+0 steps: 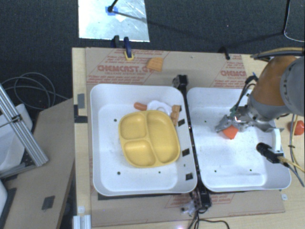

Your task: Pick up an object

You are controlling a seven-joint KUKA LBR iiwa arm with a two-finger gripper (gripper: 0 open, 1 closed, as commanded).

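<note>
Gripper (228, 125) low in right bin (248, 178), touching orange object (230, 133); whether closed or gripping, cannot tell.

Both bins are white: the left bin (102, 142) holds a pale yellow divided plate (148, 138), with an orange sausage-shaped piece (140, 106) and a tan block (176, 112) by its far edge. In the right bin (248, 175) lies an orange-red object (230, 132). The arm (279, 87) is grey with an orange band.
</note>
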